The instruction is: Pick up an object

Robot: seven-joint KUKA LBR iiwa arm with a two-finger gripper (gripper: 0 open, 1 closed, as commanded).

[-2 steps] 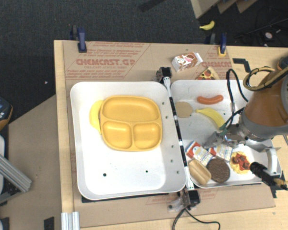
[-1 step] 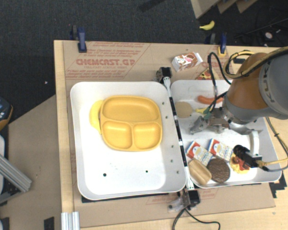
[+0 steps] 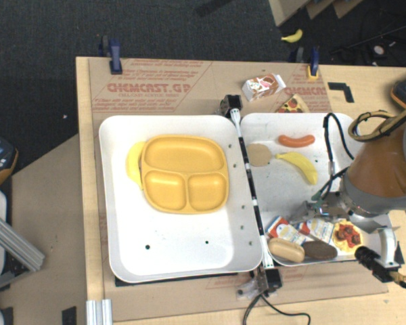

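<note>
The right bin holds toy food. A red sausage, a yellow banana and a tan disc lie near its far end. A bread roll, a dark brown piece, a pizza slice and a red-and-white packet crowd its near edge. My gripper reaches down from the right, just above the packet and the clutter around it. Nothing shows as held.
The left bin carries a yellow divided tray on top of a yellow plate. On the bench behind the bins lie a small printed box and another pizza slice. Blue clamps grip the far edge.
</note>
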